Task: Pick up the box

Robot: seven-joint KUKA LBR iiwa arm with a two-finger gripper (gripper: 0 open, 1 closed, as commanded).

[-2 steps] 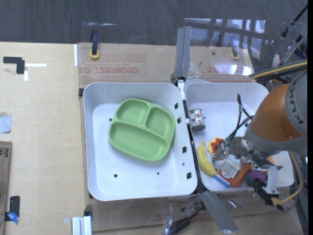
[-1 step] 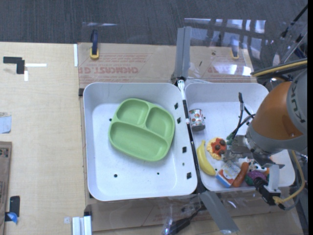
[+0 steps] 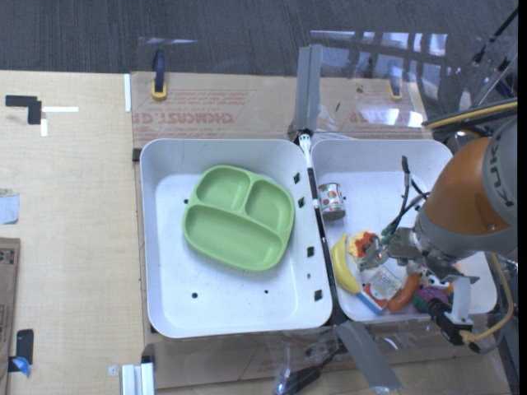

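**The box lies just under the gripper, in a crowded corner**

We look down on two white bins on the worktop (image 3: 66, 220). The left bin (image 3: 165, 253) has a green plate (image 3: 239, 216) in it. The right bin (image 3: 375, 148) has all the small things, and the box (image 3: 380, 288) is one of them. It is a little flat box, white with some red and a blue edge, and it lies near the front wall of the right bin.

The arm (image 3: 465, 196) reaches in from the right, and its gripper (image 3: 385, 250) hangs over the pile. The one thing that matters most is this: the box lies just in front of the gripper, a bit nearer the front wall of the bin, so we think the gripper has to come only a little that way and then go down. The box lies on a slant, with its long side running from the front left up to the back right. We think the jaws should close across the short side.

It is tight there. A banana (image 3: 344, 263) lies just beside the box on the left, and an orange thing (image 3: 401, 295) lies just beside it on the right — we cannot tell if they touch the box. A small can (image 3: 331, 201) stands well apart, farther back.

We cannot tell if the jaws are wide or narrow, because they are dark and mixed in with the things under them. We see nothing held between them, so we judge the box is not picked up yet.
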